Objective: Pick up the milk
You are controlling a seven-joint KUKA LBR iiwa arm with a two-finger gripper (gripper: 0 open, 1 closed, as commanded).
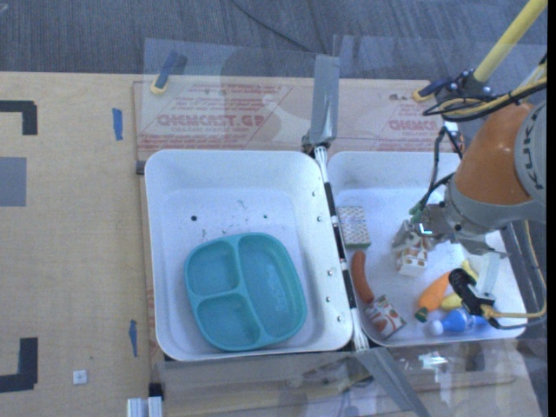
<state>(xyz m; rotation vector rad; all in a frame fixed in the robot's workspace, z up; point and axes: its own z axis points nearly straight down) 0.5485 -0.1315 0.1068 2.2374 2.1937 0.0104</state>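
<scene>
The milk [413, 259] is a small white carton with brown markings, standing in the middle of the right bin [382, 176]. My gripper [417, 233] hangs right over the carton's top end, reaching in from the right under the grey wrist and orange band [491, 159]. The wrist hides how the gripper meets the carton, and I cannot tell whether it touches it.
The right bin also holds a patterned small box [354, 226], a red sausage [360, 276], a brown-and-white carton [387, 315], a carrot [432, 294], a banana [459, 287] and a blue toy [452, 322]. A teal divided plate [246, 291] lies in the left bin [230, 176].
</scene>
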